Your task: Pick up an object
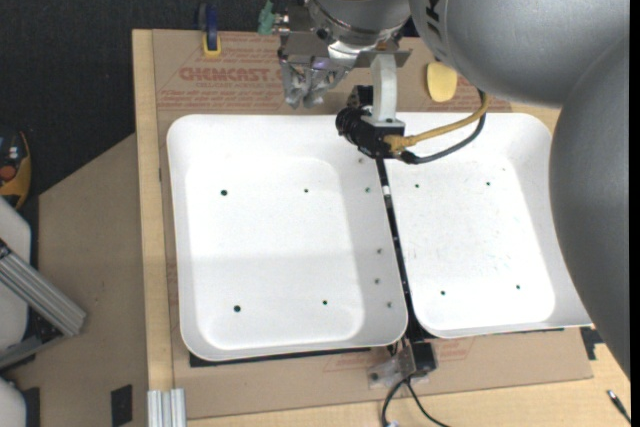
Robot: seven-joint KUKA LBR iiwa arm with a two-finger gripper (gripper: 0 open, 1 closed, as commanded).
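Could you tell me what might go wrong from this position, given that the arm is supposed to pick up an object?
1. The claw hangs past the far rim of the left bin, over the cardboard sheet, so a descent here would likely meet the board rather than anything to grasp.
2. A yellow cable droops from the wrist across the far rim of the right bin; it could snag there as the arm moves.

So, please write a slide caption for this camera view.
KUKA arm's gripper above the left bin's far edge.
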